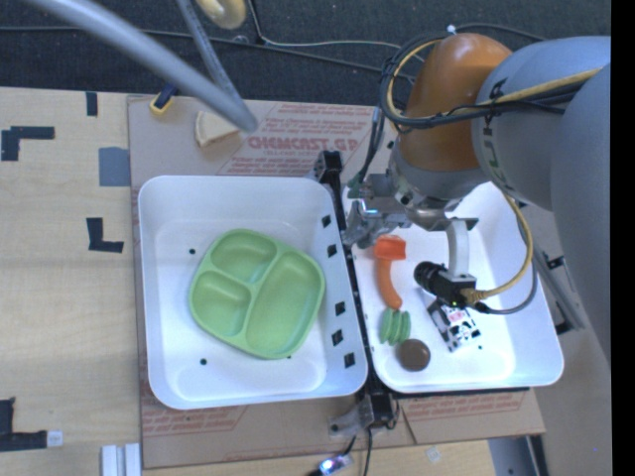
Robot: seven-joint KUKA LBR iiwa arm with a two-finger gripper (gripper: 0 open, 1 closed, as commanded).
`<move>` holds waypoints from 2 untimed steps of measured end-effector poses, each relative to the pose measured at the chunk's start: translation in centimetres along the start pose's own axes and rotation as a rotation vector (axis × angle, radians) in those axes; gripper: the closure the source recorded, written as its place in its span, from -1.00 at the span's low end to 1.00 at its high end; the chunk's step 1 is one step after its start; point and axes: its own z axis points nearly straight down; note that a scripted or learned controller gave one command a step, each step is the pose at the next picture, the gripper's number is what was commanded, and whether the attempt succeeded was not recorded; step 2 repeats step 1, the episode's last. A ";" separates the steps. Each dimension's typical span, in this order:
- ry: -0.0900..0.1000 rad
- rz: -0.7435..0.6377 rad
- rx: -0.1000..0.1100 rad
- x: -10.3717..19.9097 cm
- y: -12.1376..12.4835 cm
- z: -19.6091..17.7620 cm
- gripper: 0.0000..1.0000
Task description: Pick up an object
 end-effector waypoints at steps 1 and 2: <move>0.000 0.000 0.002 5.2 -2.9 0.3 1.00; 0.000 0.000 0.002 5.2 -2.9 0.3 1.00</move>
